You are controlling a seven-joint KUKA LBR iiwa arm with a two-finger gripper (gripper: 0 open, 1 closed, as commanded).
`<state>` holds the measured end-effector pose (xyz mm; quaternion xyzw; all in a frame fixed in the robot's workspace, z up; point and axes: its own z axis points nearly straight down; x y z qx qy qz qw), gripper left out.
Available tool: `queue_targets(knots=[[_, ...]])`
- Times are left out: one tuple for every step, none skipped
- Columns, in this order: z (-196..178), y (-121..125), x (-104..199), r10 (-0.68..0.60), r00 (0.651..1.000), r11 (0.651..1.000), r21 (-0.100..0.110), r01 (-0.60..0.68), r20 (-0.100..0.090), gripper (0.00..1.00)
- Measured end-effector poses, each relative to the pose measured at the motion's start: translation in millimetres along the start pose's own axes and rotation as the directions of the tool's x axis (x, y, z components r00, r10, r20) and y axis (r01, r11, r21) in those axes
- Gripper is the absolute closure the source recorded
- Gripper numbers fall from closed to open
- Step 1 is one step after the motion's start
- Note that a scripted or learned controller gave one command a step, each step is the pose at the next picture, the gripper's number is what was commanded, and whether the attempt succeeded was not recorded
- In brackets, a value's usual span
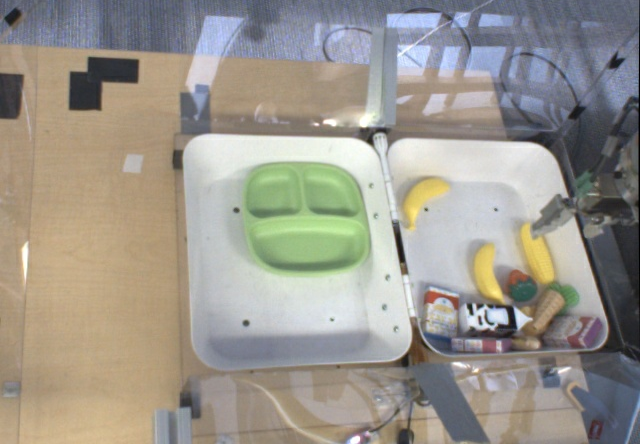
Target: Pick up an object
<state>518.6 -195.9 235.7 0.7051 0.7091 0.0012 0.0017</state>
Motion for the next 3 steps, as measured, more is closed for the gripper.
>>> queue_targets(knots=[[142, -23, 30, -0.167, 0.986, 0.986, -0.002, 0.167, 0.000, 0.00], [130, -21, 31, -0.168, 0.986, 0.986, -0.007, 0.168, 0.000, 1.00], [13, -29, 103, -0.101, 0.995, 0.995, -0.003, 0.101, 0.000, 1.00]])
